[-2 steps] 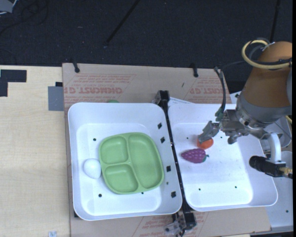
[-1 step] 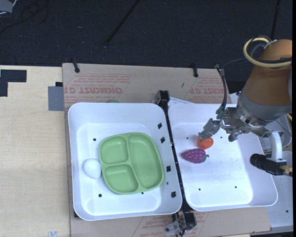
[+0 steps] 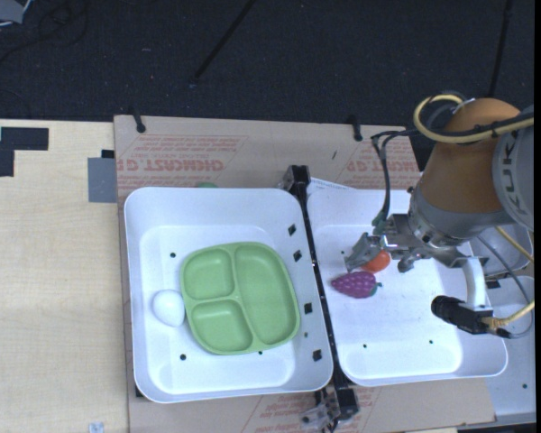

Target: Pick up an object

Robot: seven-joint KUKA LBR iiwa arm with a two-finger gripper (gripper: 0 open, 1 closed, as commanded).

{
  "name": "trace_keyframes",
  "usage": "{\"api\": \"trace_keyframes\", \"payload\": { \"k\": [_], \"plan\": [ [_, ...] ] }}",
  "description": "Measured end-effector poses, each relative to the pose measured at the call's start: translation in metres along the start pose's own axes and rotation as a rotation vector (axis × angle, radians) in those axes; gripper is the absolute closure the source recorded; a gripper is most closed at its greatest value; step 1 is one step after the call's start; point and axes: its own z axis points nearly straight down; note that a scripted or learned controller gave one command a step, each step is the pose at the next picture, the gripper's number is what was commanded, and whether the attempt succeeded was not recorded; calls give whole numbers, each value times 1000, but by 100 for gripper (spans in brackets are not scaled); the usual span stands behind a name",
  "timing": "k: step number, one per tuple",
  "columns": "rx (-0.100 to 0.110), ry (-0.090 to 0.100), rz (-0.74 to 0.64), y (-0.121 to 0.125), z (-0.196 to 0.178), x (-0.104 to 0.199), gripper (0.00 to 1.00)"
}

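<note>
In the camera view, the gripper [image 3: 368, 253] sits low in the right bin [image 3: 406, 354], its grip closed on a small orange object [image 3: 377, 262]. A purple toy [image 3: 355, 284] lies just beside it.

The left bin [image 3: 149, 242] carries a green divided plate [image 3: 240, 297] and a white ball [image 3: 169, 308].

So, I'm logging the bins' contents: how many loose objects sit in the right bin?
2: a purple object near the bin's left-centre, and an orange object just above-right, at the gripper. The arm may hide more.
</note>
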Motion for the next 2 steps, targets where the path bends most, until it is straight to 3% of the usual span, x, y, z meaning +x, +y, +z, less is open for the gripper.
{"api": "trace_keyframes", "payload": {
  "k": [2],
  "plan": [
    [-2, 0, -1, -8, 111, -3, 0]
  ]
}}
